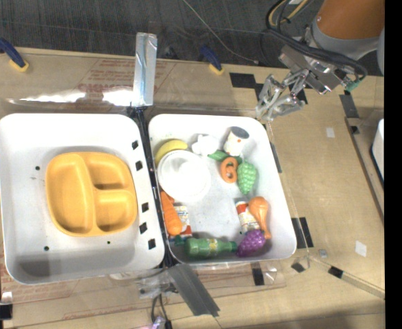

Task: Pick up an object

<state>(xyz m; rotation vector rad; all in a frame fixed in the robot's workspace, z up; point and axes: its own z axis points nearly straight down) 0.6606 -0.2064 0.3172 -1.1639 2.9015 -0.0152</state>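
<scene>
We see the arm (344, 9) reaching in from the upper right, its gripper (274, 101) hanging just beyond the far right corner of the right bin (281, 184), above the desk (324, 184) rather than over the bin's contents. The jaws look spread apart, and nothing sits between them.

The things to pick from all lie in the right bin. A white bowl (184, 174) rests near the left wall, with a yellow lid (168, 146) tucked partly behind it. A white cup (236, 140) stands near the far wall, and a small white piece (202, 143) lies beside it. Toward the middle we find an orange slice (229, 169) touching a green bunch (246, 177). A carrot (171, 214) lies along the left wall. Along the near wall a green bottle (204, 246) lies on its side, ending near purple grapes (253, 241). An orange drumstick (259, 213) leans just above the grapes.

The left bin (16, 184) holds a yellow divided tray (91, 192), well apart from the gripper.
</scene>
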